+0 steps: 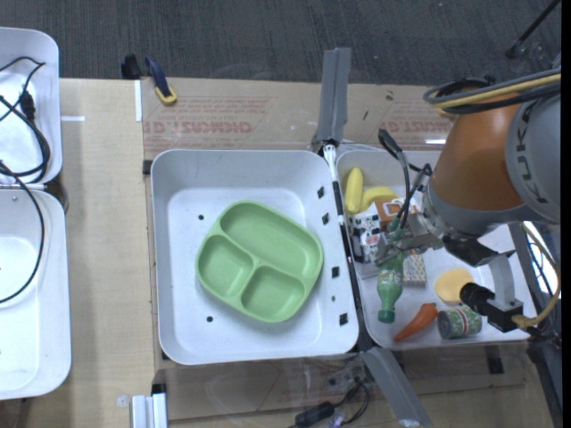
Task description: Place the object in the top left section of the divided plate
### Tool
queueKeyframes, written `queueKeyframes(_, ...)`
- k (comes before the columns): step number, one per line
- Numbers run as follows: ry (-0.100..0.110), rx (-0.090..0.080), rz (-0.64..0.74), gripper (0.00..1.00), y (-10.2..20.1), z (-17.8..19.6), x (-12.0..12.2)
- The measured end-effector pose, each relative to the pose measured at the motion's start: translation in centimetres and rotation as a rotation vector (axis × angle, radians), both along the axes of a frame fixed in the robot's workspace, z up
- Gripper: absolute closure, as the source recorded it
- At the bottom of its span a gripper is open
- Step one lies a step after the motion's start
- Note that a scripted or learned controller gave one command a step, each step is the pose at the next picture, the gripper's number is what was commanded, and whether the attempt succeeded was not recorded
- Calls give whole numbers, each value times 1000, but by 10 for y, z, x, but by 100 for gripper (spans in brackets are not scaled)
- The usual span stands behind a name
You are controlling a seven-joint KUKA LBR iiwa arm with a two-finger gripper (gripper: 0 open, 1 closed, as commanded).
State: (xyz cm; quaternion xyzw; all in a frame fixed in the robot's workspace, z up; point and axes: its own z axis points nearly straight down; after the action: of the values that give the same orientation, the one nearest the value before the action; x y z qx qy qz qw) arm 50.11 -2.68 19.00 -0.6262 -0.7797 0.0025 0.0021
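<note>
A light green divided plate with three sections lies tilted in the left bin, and nothing rests in any section. My gripper hangs low over the middle of the right bin, among the clutter. It is just above the cap of a green bottle and beside a small patterned box. The arm's orange and grey wrist covers the bin's right part. Wrist hardware and cables hide what lies directly under the gripper.
The right bin also holds a yellow banana, an orange carton, a yellow disc, an orange carrot and a green-labelled can. A grey divider post stands between the bins at the back.
</note>
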Motion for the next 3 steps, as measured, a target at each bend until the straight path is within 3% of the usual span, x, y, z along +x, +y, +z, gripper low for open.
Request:
queueKeyframes(1,-1,0,16,100,-50,-1,8)
queueKeyframes(2,0,1,98,100,-8,-1,-24)
queueKeyframes(3,-1,2,274,100,43,-1,-23)
